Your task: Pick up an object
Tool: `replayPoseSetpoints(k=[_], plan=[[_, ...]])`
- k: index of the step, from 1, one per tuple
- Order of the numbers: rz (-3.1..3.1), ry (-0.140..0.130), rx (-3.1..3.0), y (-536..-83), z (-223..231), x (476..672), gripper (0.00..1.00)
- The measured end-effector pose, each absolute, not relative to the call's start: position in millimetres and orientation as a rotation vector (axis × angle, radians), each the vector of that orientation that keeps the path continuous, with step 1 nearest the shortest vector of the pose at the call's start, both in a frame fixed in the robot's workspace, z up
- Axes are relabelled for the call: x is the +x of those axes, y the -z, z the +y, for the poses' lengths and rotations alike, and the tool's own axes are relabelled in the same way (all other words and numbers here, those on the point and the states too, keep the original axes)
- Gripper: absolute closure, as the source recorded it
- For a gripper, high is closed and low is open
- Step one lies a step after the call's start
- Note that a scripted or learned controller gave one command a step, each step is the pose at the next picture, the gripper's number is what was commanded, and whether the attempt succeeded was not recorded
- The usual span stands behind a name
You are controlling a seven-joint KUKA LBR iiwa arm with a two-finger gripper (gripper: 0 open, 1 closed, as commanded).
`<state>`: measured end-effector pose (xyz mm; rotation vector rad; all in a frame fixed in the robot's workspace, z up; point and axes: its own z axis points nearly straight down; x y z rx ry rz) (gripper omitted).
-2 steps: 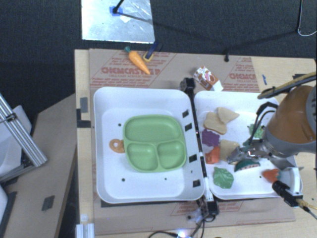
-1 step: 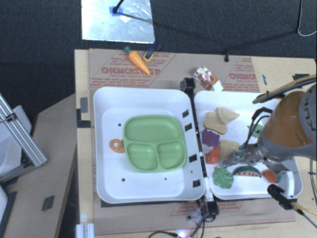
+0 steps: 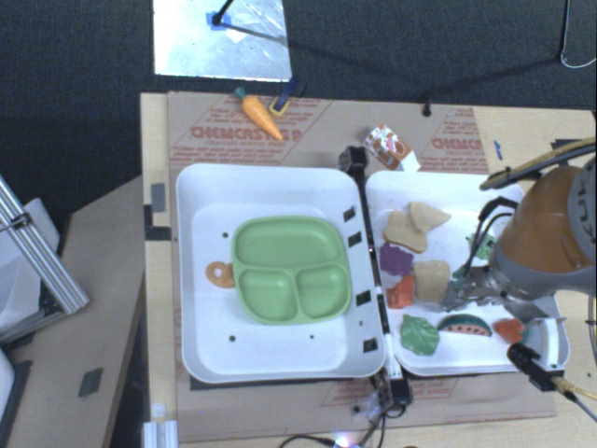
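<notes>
Both bins: left bin [image 3: 201, 250], right bin [image 3: 466, 189], smooth white plastic, slight sheen. Green tray [image 3: 289, 269] in left bin: matt plastic, smooth. Desk [image 3: 308, 124] top: brown cardboard-like sheet, printed red lettering, matt. Silver sheet [image 3: 224, 26] beyond desk far edge: shiny, crinkled foil look. Carrot [image 3: 259, 117] at desk far edge: glossy orange plastic. Arm [image 3: 550, 231]: orange band smooth, satin; grey metal-look wrist.

Two white bins [image 3: 201, 250]: the left holds a pale green divided plate [image 3: 289, 267] and an orange ring [image 3: 220, 274]. The right holds tan bread pieces [image 3: 415, 227], a purple piece [image 3: 395, 259], a green leaf [image 3: 420, 334] and a red-and-green watermelon slice [image 3: 465, 326]. An orange carrot [image 3: 261, 117] lies on brown, red-lettered cardboard [image 3: 326, 129].
</notes>
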<state>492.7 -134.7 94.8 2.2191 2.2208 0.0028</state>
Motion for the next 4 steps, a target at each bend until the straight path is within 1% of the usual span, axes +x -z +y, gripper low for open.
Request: replayPoseSetpoints(k=[2, 3, 4], plan=[[2.224, -0.006, 2.212, -199, -118, 484.8, 1.0], [2.224, -0.004, 2.213, -226, -118, 486.3, 1.0], [2.23, -0.004, 2.209, -217, -73, 516.3, 1.0]])
